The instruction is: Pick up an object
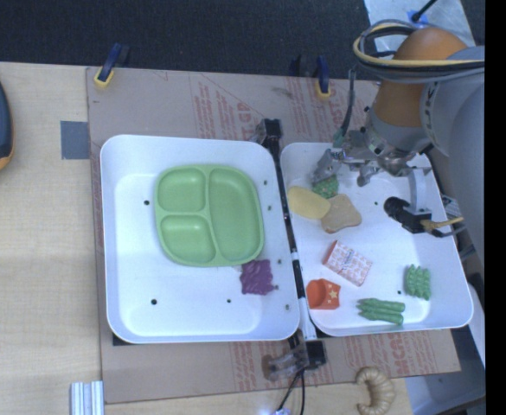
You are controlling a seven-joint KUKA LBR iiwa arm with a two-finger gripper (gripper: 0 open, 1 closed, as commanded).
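Green beans (381, 310) at right bin (447, 318) near edge; orange block (323, 294) at its near-left corner. Mid-bin: red-white packet (349, 263), tan slice (342, 213), yellow piece (308, 203). Gripper (328, 182) at far-left corner over small green item (325, 186); grip state unclear.

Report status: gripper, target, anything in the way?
Gripper low over right bin's back-left corner, on a small green piece; grasp unconfirmed. Yellow piece and tan piece crowd close beside it.
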